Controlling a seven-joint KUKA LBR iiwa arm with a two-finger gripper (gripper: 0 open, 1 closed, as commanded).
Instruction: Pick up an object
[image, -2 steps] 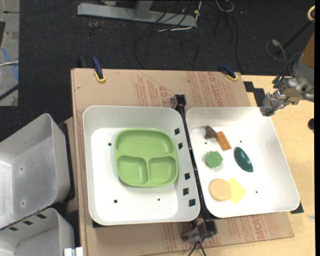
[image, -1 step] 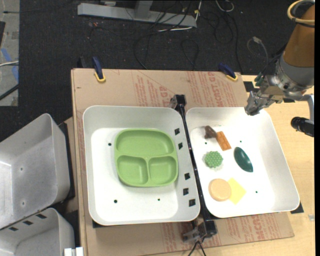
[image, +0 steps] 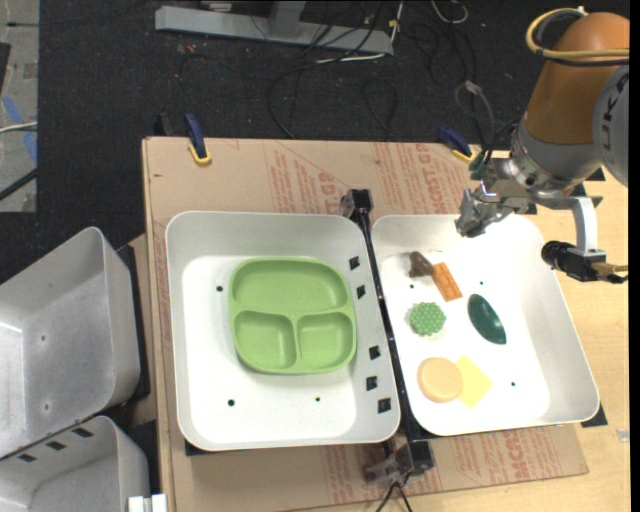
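The right bin (image: 560, 400) holds several small objects: a brown piece (image: 420, 264) touching an orange block (image: 446, 281), a green bumpy ball (image: 427, 319), a dark green oval (image: 487, 319), a tan disc (image: 439, 379) and a yellow square (image: 472, 382) beside it. My gripper (image: 470, 222) hangs over the bin's back edge, up and to the right of the brown piece, and apart from all the objects. Nothing shows between its fingers.
The left bin (image: 190, 300) holds a light green divided plate (image: 294, 315). A black divider (image: 372, 300) runs between the bins. A grey tub (image: 60, 320) stands off the bench at the left. Cables lie on the dark floor behind.
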